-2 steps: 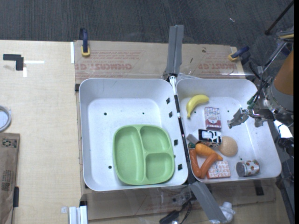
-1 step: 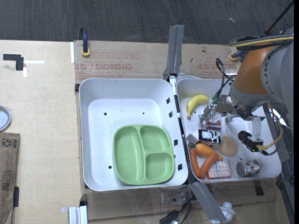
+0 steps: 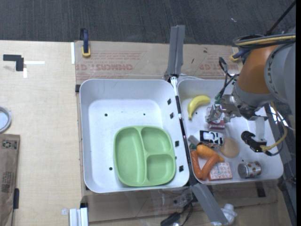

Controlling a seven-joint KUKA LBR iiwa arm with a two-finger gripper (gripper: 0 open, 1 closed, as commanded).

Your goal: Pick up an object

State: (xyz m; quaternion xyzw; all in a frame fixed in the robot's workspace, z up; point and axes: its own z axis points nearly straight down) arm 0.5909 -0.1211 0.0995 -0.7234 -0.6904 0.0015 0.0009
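The grey arm with the orange band is reaching in from the right and hanging over the right-hand shallow white bin [image 3: 277,166], its two-finger gripper [image 3: 216,118] hovering low above the middle of that bin. Whether the jaws are standing apart or closed cannot be told from this slanted view, because the wrist and its cables are crowding the tip, and nothing can be seen clearly pinched there.

Directly under the tip a small pale pink and white item [image 3: 216,125] is lying, too blurred to name; it seems the likeliest target, since it is sitting straight below the jaws, so the coming move would probably be a plain descent with no sideways shift. Its long axis cannot be judged.

The curved yellow banana [image 3: 197,104] is lying just beside the gripper, up and to the left, its length running diagonally from upper right to lower left. Below the tip a small black and white box [image 3: 211,137] is resting, and beyond it two orange carrots [image 3: 205,160] are leaning against each other.

In the left-hand white bin [image 3: 94,126], well apart from the gripper, a pale green divided plastic plate [image 3: 145,155] is lying flat.
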